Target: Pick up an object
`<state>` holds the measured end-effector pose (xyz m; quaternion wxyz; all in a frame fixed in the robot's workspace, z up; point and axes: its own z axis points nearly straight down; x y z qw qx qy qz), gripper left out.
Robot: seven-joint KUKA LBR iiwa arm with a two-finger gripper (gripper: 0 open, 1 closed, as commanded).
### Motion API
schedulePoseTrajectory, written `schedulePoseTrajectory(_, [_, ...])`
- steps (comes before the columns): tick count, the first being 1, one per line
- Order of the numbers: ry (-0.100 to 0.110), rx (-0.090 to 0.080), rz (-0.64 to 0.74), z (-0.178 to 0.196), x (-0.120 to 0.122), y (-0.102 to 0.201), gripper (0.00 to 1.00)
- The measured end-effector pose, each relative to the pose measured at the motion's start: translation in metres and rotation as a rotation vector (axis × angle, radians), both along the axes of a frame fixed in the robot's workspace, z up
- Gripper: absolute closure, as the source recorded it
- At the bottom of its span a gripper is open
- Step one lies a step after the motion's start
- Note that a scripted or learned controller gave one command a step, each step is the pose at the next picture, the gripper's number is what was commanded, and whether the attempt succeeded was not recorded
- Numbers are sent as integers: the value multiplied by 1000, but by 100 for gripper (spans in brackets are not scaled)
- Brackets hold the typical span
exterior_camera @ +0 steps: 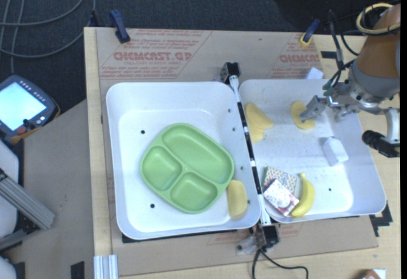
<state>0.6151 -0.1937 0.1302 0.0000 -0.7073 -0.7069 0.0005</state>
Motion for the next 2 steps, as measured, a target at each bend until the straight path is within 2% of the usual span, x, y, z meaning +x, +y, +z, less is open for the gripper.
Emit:
schedulePoseTrajectory(1, [-2,1,1,-46,44,38,0])
schedulePoseTrajectory(2, [-4,-2,1,11,44,-11,0])
